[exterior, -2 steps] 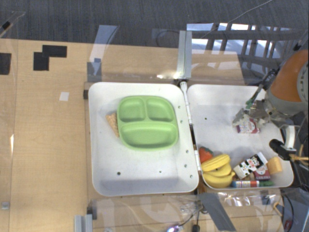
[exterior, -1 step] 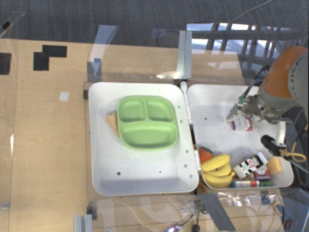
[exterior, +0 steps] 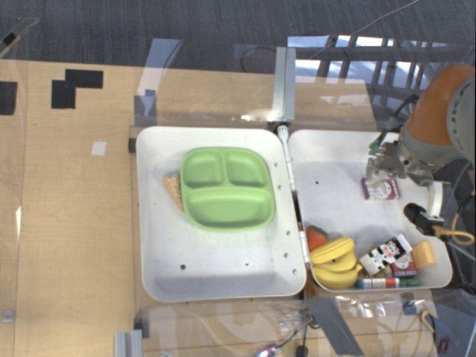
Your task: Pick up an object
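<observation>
My two-finger gripper (exterior: pixel 381 171) hangs over the right white bin (exterior: pixel 335 162), directly above a small purple-and-white packet (exterior: pixel 380 190) lying on the bin floor — I cannot tell how the gripper is set. Near the front wall lie yellow bananas (exterior: pixel 333 262), a red piece (exterior: pixel 315 238), a black-and-white patterned box (exterior: pixel 388 256) and an orange block (exterior: pixel 422 255). The left white bin (exterior: pixel 216 274) holds a green divided plastic plate (exterior: pixel 225 187) — a tan biscuit-like piece (exterior: pixel 173 190) lies against its left edge.

You could read no text anywhere; the printing on the small purple packet (exterior: pixel 381 190) and the patterned box (exterior: pixel 388 256) beside the bananas (exterior: pixel 334 262) was too blurred.
</observation>
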`<state>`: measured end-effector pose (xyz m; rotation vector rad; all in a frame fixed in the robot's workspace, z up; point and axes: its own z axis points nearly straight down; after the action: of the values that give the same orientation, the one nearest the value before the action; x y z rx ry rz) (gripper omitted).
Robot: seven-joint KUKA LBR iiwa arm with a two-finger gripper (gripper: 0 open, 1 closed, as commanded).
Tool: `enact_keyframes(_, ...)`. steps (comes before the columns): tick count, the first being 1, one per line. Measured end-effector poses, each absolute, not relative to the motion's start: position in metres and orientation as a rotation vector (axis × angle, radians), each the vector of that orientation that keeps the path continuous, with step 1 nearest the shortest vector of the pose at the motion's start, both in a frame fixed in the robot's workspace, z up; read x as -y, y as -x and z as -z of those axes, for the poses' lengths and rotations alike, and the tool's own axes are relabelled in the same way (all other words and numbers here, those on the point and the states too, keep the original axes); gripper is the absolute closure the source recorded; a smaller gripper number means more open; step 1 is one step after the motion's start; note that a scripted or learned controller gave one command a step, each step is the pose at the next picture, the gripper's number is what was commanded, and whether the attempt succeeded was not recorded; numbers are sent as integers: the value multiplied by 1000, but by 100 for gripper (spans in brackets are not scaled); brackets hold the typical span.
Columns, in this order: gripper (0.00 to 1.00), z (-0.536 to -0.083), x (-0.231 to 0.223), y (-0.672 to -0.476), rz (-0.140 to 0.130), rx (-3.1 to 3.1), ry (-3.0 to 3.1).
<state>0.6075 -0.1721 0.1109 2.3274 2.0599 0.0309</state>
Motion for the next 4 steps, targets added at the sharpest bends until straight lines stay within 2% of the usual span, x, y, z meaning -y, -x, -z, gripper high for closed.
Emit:
enact_keyframes(1, 0, -111, 172, -607, -30, -2061, -2327)
enact_keyframes(2, 0, -98, 167, -601, -21, -2114, -2282)
enact_keyframes(3, 0, -97, 170, -655, -22, -2179, -2231)
enact_keyframes(4, 0, -98, 187, -621, -24, -2244, -2162)
